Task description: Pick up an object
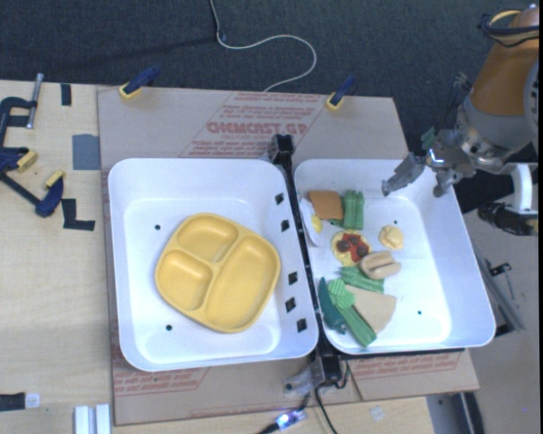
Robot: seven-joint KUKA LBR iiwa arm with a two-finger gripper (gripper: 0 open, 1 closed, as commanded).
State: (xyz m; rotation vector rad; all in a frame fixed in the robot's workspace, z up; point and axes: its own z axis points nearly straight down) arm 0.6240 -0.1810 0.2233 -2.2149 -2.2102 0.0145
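Toy food point(357, 269) heaped in my right bin point(452, 269) lies at seven o'clock from the gripper point(419, 179), jaws apart, empty.

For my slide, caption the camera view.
Robot hand open above the right bin of toy food; yellow divided plate in the left bin.

The arm point(511, 70) is cut off by the right edge, so most of it is out of frame. The tool point(418, 175) shows two dark fingers point(395, 181), too small to tell how wide they stand. In the right bin point(452, 269) the toy foods point(355, 265) overlap in a heap, so their outlines are partly hidden and their kinds are hard to name. The table point(36, 287) runs off the left and near edges. The clamps point(14, 156) at far left are cropped.
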